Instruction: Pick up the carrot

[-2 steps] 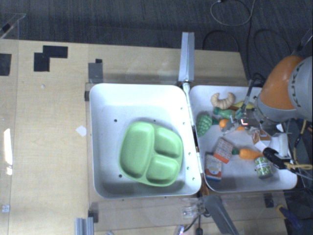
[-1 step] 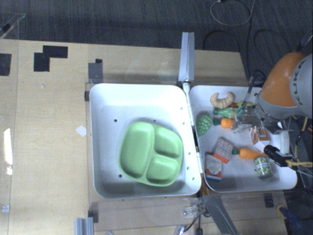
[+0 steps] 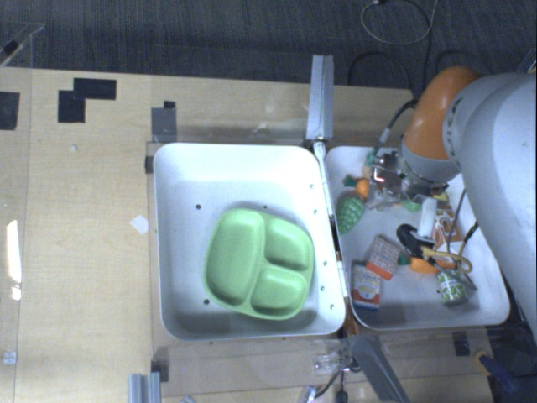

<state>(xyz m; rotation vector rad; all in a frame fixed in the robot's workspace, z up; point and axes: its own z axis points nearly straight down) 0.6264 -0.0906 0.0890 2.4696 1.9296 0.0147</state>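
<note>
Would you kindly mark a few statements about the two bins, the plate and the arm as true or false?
1. The green divided plastic plate lies in the left white bin. True.
2. The right white bin holds one item alone. False: it holds several small items.
3. The gripper is over the right bin's far end. True.
4. The plate has two compartments. False: three.
5. The arm reaches over the left bin. False: over the right bin.

Green divided plate (image 3: pixel 260 263) in left bin (image 3: pixel 176 225), arm (image 3: pixel 487 133) over cluttered right bin (image 3: pixel 495 305), carrot (image 3: pixel 422 265) among items.
</note>
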